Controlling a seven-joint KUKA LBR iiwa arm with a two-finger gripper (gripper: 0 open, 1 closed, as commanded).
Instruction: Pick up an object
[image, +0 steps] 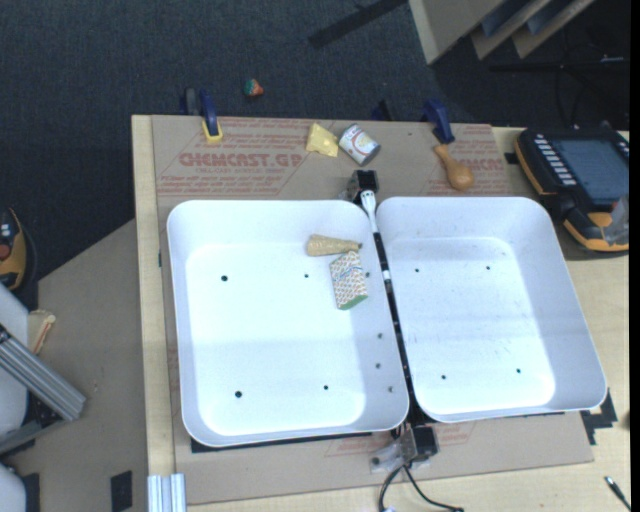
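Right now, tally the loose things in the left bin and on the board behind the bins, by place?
In the left bin: 2, tan roll and patterned packet.
On the board: 3, yellow wedge, small can, wooden-handled tool.
Total: 5

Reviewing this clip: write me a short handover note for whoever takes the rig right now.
Left bin: a tan oblong piece and a patterned packet lie touching near its back right corner.
Behind the bins on the board: a yellow wedge, a small can and a wooden-handled item.
Done: nothing lifted.
Left: pick one object, probably from the left bin.
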